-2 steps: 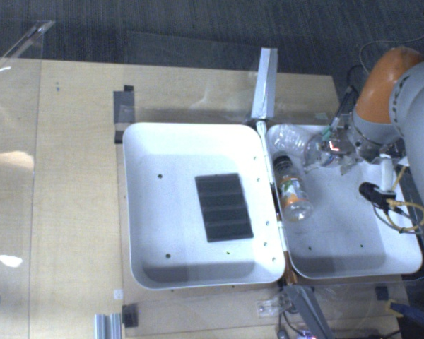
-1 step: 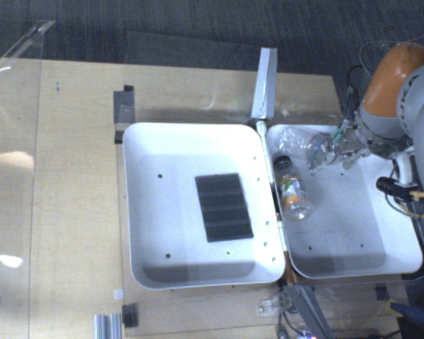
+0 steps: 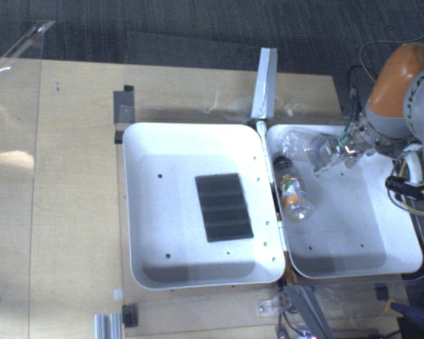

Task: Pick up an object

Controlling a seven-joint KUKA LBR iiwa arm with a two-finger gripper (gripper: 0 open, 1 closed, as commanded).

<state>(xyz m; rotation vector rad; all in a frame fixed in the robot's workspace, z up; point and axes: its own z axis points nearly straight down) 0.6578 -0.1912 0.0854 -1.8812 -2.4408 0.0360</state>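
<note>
Two bins sit side by side on your bench, rims nearly touching along the middle seam. Your left bin [image 3: 148,189] has a dark ribbed pad [image 3: 225,207] lying flat near its centre, tilted a bit, with bare white floor all round it, so plenty of room there.

Your right bin [image 3: 353,246] is busier at the top-left corner. A clear bottle [image 3: 292,193] with a dark cap lies on its side tight against the left wall, cap toward the far edge. Just beside it, further back, there's a crumpled bit of clear plastic [image 3: 305,147]. The near and right parts of that floor are open.

Your arm [image 3: 399,94] comes in from the right over the far right corner of that bin, orange band up top, wrist angled down and left. The gripper [image 3: 333,154] sits low right next to the plastic, maybe touching it. Can't tell if the jaws are open or closed.

Bench is pale wood, dark carpet behind, a metal bar [image 3: 264,83] sticking out past the seam.
</note>
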